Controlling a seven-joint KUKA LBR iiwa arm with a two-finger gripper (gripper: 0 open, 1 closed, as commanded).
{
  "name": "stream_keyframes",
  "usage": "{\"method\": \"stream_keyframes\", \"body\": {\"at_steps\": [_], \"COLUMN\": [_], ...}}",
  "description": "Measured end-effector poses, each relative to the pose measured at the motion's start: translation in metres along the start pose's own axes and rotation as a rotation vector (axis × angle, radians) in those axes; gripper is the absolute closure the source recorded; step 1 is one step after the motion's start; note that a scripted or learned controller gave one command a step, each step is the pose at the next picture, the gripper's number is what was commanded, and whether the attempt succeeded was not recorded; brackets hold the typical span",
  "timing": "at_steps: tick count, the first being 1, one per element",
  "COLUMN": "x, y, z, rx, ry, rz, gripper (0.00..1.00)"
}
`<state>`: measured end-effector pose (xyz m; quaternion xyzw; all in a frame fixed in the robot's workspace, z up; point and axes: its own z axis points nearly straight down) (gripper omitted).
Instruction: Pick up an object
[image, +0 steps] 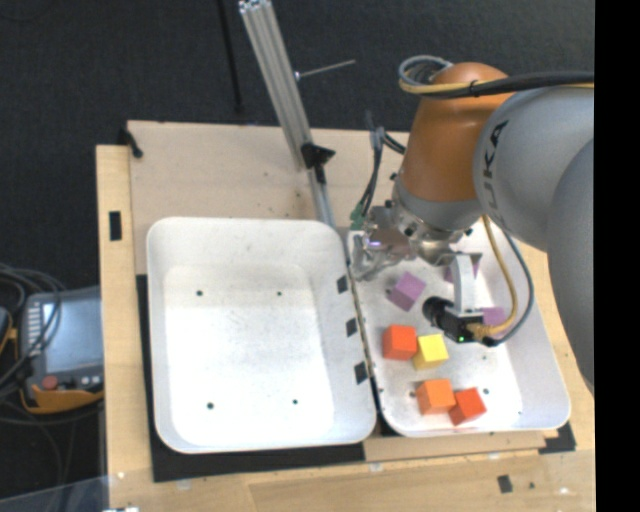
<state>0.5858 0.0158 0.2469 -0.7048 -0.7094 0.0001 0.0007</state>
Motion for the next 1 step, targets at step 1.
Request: {"method": "stream_keyframes", "body": {"at_steps": [1], "x": [0.057], "y": [-0.0015], "z": [0.0118], "rx": [0.003], "ry": [0.0], "rz": [0.0], "gripper": [1.0]}}
